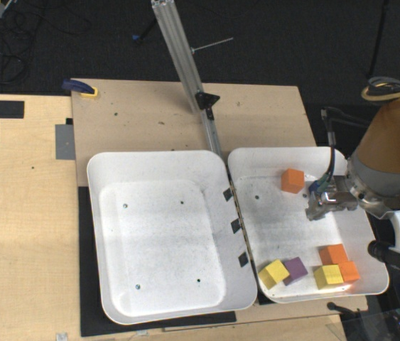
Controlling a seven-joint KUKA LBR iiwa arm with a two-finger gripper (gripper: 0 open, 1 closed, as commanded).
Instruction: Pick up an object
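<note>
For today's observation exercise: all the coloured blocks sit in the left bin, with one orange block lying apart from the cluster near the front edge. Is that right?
Not quite. The camera view shows the blocks in the right bin, not the left. The rest holds: one orange block lies apart, near the tool, while the yellow, purple and other blocks cluster near the front edge.

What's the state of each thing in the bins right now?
gripper: over the right bin, nothing seen between its fingers
orange cube: alone, lying left of the gripper
yellow block: touching the purple block
purple block: lying flat near the front wall
orange blocks: clustered at the front right corner
second yellow block: against the orange blocks
right bin: holds all blocks
</note>
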